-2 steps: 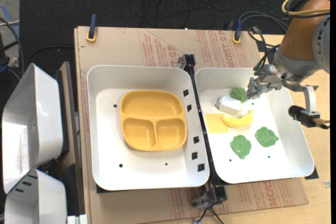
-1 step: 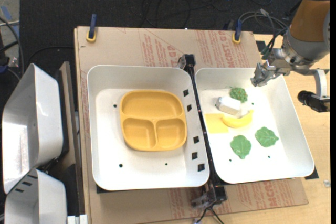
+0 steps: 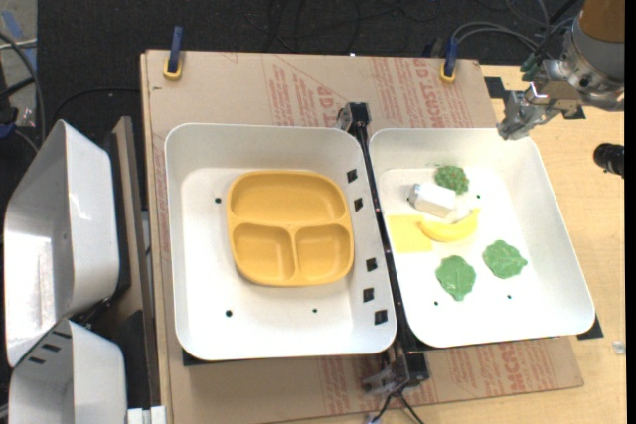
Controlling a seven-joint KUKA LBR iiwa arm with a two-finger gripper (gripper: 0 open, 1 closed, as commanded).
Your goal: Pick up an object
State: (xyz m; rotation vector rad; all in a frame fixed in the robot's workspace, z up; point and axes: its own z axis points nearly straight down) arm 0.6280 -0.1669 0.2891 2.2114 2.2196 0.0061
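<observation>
From my remote seat I saw the gripper (image 3: 517,119) hanging over the far right corner of the right bin (image 3: 556,213), just at its rim, and I could not tell how it was set, as it was small and blurred against the surface (image 3: 298,84). It carried nothing that I could see. All the candidates lay in that bin, nearer the camera and to the left of the gripper: a green piece (image 3: 452,178) closest to it, a white block (image 3: 433,201) touching a yellow banana-shaped toy (image 3: 449,228) just beyond, a flat yellow sheet (image 3: 402,235) beside them, and two more green pieces (image 3: 456,275) (image 3: 505,259) farthest from it. The left bin (image 3: 199,213), well apart from the gripper, held a yellow divided tray (image 3: 290,225). I judged the approach had barely begun, so the choice of target mattered most. The two far green pieces lay apart from everything else and looked the safer pick; the cluster of block, banana and green piece would likely crowd a descent and nudge neighbours. I would have centred the gripper above one lone piece, come down straight, and stayed off the bin's sloped wall. As for writing, red mirrored lettering ran across the brown board under the bins, along its far and near edges, but I could not read it with confidence.
</observation>
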